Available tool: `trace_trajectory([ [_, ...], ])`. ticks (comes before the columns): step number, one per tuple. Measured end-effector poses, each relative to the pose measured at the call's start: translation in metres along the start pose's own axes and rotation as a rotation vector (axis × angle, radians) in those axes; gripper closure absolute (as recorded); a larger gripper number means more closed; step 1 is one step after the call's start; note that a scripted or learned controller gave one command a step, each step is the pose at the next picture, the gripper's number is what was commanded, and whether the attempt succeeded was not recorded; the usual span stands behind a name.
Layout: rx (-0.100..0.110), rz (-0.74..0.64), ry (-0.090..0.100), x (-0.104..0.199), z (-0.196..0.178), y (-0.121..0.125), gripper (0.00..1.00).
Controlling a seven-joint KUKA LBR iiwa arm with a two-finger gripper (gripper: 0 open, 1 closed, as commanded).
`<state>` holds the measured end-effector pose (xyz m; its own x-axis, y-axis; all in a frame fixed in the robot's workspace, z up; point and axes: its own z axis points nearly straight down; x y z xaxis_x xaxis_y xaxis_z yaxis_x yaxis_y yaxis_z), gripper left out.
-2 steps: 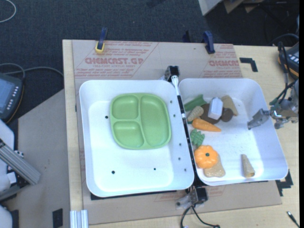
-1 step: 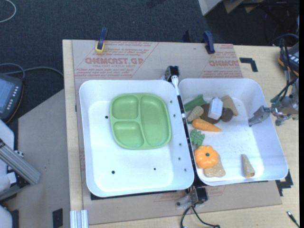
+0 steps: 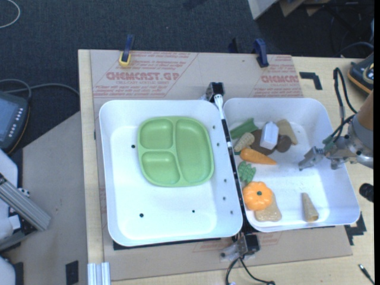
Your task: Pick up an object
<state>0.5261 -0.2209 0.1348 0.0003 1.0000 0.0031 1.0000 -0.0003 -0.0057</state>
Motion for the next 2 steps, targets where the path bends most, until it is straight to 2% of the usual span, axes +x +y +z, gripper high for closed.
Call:
trace_trajectory([
  [1, -0.001, -0.004, 0.007, 0.005, 0.052, 0.001, 0.00],
  [2, -0.005, -0.002, 0.001, 0.002, 0.040, 0.001, 1.00],
])
